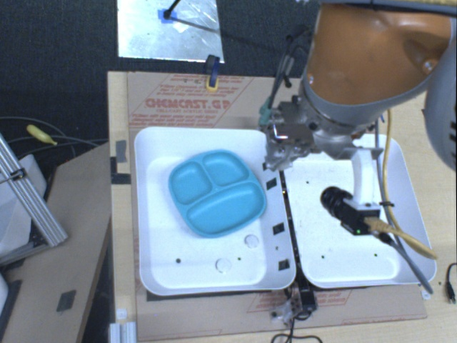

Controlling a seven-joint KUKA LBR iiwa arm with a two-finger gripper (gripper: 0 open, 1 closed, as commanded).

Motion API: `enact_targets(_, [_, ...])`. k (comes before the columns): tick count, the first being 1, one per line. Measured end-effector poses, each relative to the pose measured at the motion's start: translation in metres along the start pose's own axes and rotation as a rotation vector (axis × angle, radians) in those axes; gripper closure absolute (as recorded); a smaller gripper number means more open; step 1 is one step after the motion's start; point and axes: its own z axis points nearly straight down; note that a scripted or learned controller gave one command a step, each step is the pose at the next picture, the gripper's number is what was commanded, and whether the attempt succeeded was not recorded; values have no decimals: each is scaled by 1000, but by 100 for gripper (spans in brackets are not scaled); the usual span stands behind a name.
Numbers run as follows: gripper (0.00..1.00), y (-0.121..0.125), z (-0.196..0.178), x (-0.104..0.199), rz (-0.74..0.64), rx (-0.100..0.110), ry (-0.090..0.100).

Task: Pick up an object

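A light blue plate [216, 191] with three compartments lies flat in the middle of the left bin [153, 263]. My gripper [277, 156] hangs over the divide between the two bins near their far edge, just right of the plate's upper right rim. From above I see nothing held in it. The wrist and the orange band cover the far part of the right bin [335, 266].
Both bins rest on a cardboard sheet [186, 102] with red lettering. A shiny metal sheet [168, 20] lies beyond it, with a small blue and yellow clamp [212, 72] at its edge. An aluminium frame [28, 206] stands at the left.
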Motion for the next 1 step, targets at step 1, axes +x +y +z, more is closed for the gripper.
enact_targets(1, [100, 21, -11, 47, -8, -5, 3])
